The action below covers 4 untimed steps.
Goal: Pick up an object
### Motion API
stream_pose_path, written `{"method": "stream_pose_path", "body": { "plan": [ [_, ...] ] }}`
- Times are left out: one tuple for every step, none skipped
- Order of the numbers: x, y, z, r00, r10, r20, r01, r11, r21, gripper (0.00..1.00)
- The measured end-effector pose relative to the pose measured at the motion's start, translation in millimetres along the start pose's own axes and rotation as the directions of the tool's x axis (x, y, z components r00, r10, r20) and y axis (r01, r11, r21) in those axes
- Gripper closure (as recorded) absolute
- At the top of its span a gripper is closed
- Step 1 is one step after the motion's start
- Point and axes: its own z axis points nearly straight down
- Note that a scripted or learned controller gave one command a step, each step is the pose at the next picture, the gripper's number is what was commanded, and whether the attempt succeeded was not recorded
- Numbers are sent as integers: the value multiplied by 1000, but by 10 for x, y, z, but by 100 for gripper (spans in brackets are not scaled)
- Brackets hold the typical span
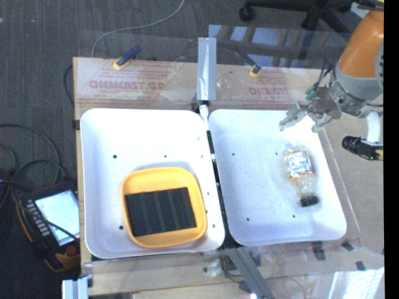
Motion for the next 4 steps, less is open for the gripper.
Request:
{"method": "stream_pose_path", "body": {
  "plan": [
    [-195, -258, 1215, 999, 54, -5, -54, 998, -8, 0],
    [169, -723, 80, 989, 149, 1, -149, 989, -2, 0],
    [-179, -757, 1156, 998, 65, -1, -65, 998, 0, 0],
    [-168, -751, 1066, 998, 64, -2, -64, 998, 0, 100]
  ]
}}
